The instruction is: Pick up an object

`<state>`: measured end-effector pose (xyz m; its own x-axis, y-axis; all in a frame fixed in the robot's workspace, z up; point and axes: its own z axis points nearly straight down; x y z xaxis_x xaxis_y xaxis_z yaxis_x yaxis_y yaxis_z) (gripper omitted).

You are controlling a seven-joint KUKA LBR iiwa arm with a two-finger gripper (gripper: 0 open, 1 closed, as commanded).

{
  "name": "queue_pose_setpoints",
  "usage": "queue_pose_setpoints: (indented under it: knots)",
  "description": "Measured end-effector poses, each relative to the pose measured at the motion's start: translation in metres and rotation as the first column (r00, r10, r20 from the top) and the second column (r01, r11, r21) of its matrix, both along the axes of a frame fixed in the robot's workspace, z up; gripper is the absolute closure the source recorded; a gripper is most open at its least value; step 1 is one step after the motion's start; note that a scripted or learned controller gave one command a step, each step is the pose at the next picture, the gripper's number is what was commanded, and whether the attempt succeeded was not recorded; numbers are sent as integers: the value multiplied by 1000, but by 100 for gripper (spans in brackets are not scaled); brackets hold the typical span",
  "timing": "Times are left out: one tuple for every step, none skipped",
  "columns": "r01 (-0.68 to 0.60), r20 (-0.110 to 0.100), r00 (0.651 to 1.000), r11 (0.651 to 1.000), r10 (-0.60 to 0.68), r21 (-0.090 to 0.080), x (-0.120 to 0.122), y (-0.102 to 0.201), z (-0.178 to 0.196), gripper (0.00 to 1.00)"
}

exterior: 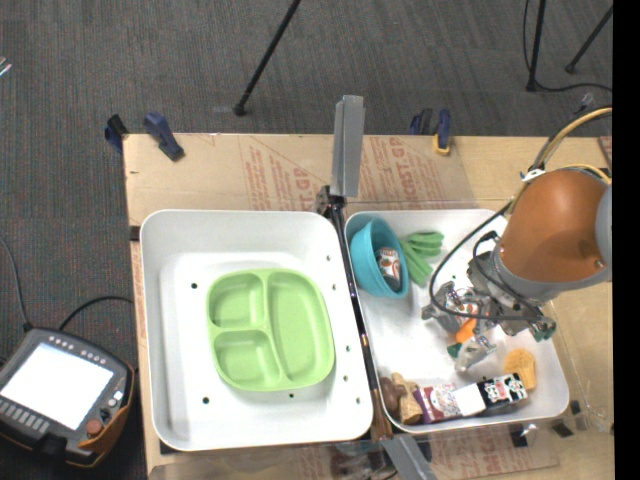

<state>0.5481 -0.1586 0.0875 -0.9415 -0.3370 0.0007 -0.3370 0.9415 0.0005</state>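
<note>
The arm (553, 230) reaches over the right bin (420, 353) from 3 o'clock, its orange band bulking over the bin's right half. Below the band the gripper (478, 330) hangs low among the clutter; whether its fingers are apart or together cannot be told, since the wrist and cables hide them.

Just beside the gripper, at its 8 o'clock, shows a small orange piece (463, 334) with a bit of green under it; contact cannot be judged. At the gripper's 4 o'clock lies a yellow sponge-like block (521, 367), near but apart. Along the bin's 6 o'clock edge sit a brown lump (398, 396), a packet (447, 401) and a black-and-white box (500, 390), crowded in a row. At the bin's 11 o'clock a blue bowl (377, 257) leans tilted against the wall with a small round thing inside, and green leaf-like pieces (423, 249) lie just to its 3 o'clock.

The left bin (180, 248) holds a green divided tray (270, 329), flat in the middle. A grey upright bar (348, 148) stands at 12 o'clock between the bins. Blue clamps (162, 135) grip the cardboard-covered bench (260, 168), and a pendant (62, 393) rests on the floor at 8 o'clock.
</note>
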Motion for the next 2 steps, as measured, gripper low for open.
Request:
queue_pose_setpoints:
  knots:
    - [7, 11, 1000, 1000, -7, 0, -27, 24, 2, 0]
    - [3, 8, 1000, 1000, -3, 3, -27, 26, 11, 100]
